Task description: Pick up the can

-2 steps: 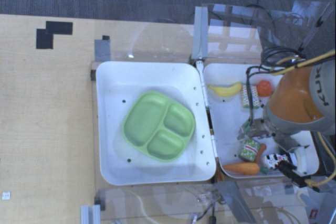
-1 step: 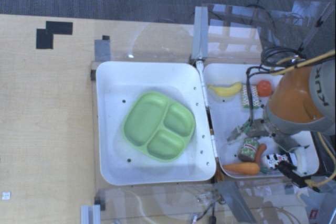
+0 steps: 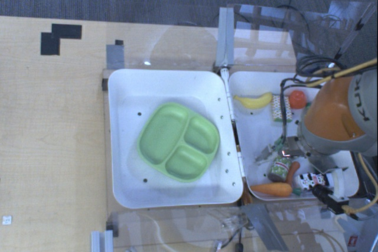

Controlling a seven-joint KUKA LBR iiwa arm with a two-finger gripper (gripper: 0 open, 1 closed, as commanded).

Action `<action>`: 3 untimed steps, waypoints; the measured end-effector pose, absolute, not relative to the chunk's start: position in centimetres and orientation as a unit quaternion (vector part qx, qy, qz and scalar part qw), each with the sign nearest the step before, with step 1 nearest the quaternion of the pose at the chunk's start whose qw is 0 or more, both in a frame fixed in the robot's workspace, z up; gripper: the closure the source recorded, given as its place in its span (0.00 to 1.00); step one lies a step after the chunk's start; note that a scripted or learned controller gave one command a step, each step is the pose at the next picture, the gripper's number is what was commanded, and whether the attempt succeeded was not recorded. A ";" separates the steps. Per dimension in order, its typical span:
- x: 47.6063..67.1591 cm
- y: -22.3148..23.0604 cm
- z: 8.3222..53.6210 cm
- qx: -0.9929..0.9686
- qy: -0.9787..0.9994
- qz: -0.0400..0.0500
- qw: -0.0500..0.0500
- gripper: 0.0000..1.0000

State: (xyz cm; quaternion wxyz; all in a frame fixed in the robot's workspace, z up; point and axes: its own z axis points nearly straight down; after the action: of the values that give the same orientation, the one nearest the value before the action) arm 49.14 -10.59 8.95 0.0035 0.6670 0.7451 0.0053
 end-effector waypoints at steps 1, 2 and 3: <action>49.5 -10.7 10.1 0.667 0.745 0.007 0.008 1.00; 49.4 -10.7 10.1 0.667 0.745 0.007 0.007 0.00; 49.7 -10.7 11.1 0.666 0.745 0.008 0.009 1.00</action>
State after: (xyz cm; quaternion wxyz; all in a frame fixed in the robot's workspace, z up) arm 49.67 -10.69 11.08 0.0087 0.6664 0.7455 0.0083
